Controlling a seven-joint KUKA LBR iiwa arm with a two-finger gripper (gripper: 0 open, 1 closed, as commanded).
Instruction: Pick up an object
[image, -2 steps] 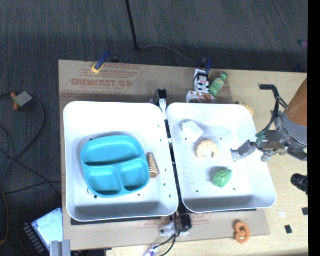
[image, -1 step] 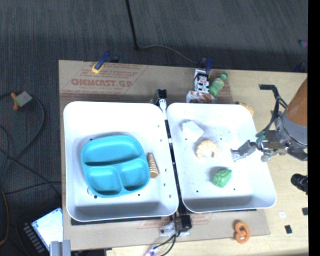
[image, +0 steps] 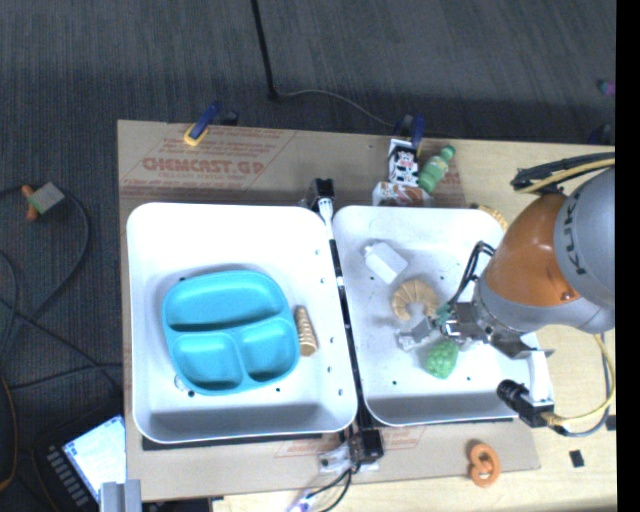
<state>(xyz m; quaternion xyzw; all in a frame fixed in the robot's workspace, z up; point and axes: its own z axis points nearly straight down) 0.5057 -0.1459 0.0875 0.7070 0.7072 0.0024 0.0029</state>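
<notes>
The grey arm with its orange band reaches into the right bin (image: 470, 405) from the right. My gripper (image: 432, 330) sits low over the bin's middle, between a tan ring-shaped pastry (image: 413, 296) just behind it and a green knobbly toy (image: 441, 359) just in front of it. It looks close to both, and I cannot tell whether it touches either. A white block (image: 385, 262) lies farther back in the same bin. In the left bin (image: 150, 400) rest a blue divided plate (image: 228, 328) and a small tan roll (image: 304, 331) at its right side.
A green bottle-like toy (image: 435, 168) and a small printed box (image: 401, 165) stand on the bench behind the right bin. An orange ring (image: 484, 462) lies on the bench in front of it. A black divider (image: 340, 290) separates the bins.
</notes>
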